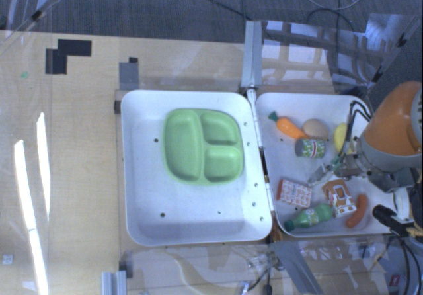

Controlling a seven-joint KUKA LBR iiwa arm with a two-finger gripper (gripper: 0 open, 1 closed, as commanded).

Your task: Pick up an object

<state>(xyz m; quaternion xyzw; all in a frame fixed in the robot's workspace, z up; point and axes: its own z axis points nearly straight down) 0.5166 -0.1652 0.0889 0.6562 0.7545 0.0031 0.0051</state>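
The right bin [264, 155] holds a carrot [288, 127], a tan egg-shaped item [315, 129], a yellow banana piece [340, 135], a small green can [310, 148], a patterned red-and-white packet [293, 192], an orange-and-white carton [338, 197], a green bottle [310, 216] and a red sausage [357, 211]. My gripper [328, 171] reaches in from the right and hangs low over the middle of this bin, between the can and the carton. Nothing shows between its fingers.
The left bin [142, 208] holds a green three-compartment plate [202, 145]. A metal divider [251, 62] runs behind the bins. Cables lie on the dark floor at the back. The arm's orange band [396, 125] overhangs the right bin's far right side.
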